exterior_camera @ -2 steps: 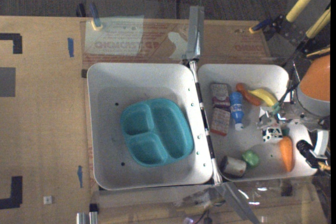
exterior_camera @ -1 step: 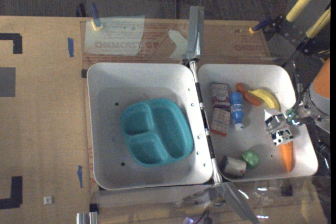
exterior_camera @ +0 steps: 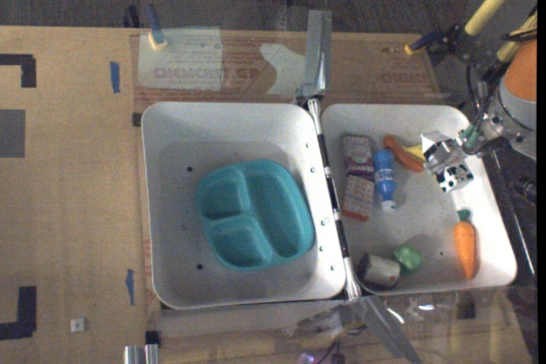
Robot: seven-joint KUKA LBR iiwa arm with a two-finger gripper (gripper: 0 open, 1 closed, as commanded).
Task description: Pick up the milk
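Where the brown surface (exterior_camera: 68,209) carries the two white bins side by side, the left bin (exterior_camera: 171,268) holds a teal divided tray (exterior_camera: 253,215) lying flat near its middle. The right bin (exterior_camera: 490,264) holds the smaller items. The arm (exterior_camera: 520,89) enters from the right, orange band showing, and its pincer (exterior_camera: 465,141) sits over the bin's upper right part.

The milk carton (exterior_camera: 445,162), white with black cow spots, is right at the tip of the pincer, tilted, at the bin's right side. Whether the pincer is closed on it or merely touching cannot be told from this angle.

Other contents of the right bin, by size:
- two packets (exterior_camera: 357,175) end to end along the left side
- blue bottle (exterior_camera: 386,176) just beside the packets, cap toward the front
- carrot (exterior_camera: 464,245) near the right wall, leaf end up
- grey can (exterior_camera: 380,270) at the front edge
- orange and yellow toy (exterior_camera: 404,153) between bottle and carton
- small green item (exterior_camera: 408,257) just beside the can
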